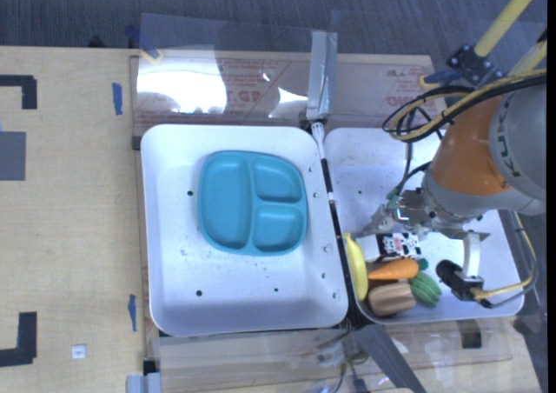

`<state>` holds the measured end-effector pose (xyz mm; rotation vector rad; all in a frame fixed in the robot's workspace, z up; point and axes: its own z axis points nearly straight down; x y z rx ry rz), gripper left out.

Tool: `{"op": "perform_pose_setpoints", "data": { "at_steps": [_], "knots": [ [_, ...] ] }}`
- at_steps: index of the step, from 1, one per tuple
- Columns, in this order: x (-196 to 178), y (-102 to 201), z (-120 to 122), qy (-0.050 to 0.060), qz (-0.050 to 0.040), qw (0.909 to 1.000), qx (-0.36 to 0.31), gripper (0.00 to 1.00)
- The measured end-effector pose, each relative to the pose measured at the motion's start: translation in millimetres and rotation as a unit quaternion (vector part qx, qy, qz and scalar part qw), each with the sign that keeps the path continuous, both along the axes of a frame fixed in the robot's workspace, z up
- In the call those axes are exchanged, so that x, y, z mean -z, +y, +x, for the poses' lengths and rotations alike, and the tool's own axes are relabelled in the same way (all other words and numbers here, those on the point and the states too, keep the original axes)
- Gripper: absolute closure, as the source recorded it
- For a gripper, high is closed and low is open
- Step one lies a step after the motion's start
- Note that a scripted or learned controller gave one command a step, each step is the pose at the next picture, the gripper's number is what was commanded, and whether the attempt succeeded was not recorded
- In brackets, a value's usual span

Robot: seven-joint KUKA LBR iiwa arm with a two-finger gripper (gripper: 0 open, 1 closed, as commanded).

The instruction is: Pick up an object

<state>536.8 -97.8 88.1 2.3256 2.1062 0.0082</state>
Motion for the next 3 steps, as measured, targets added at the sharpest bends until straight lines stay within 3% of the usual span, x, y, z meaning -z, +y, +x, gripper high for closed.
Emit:
{"op": "perform_pose_setpoints", "data": {
  "at_steps": [1, 2, 3],
  "knots": [
    [0, 3, -29, -0.002, -0.0004, 0.9999, -0.013, 0.0],
    [-11, 2, -28, -0.005, -0.0013, 0.9999, -0.011, 1.0],
    [-11, 2, -28, -0.004, -0.0012, 0.9999, -0.011, 0.0]
  ]
}}
